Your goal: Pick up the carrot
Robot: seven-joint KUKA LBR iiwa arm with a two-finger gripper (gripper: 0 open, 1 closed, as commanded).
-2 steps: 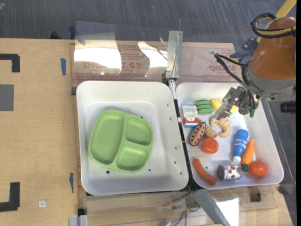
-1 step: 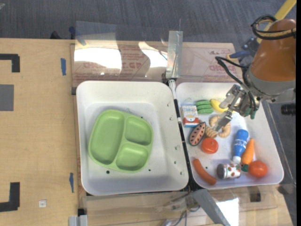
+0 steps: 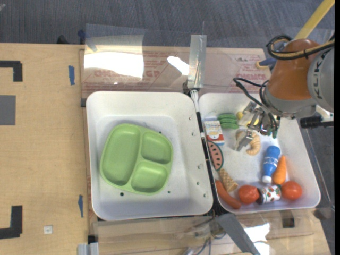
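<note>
Gripper (image 3: 247, 140) sits spread open over the croissant (image 3: 254, 144), holding nothing. Carrot (image 3: 281, 170) is at its 4 o'clock, squeezed between bottle (image 3: 270, 162) and bin (image 3: 310, 166) wall.

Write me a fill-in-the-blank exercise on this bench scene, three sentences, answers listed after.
1. The green divided plate lies in the ____ bin of the camera view.
2. The carrot lies right beside a bottle whose main colour is ____.
3. The gripper hangs over the ____ bin.

Missing words: left; blue; right
</note>
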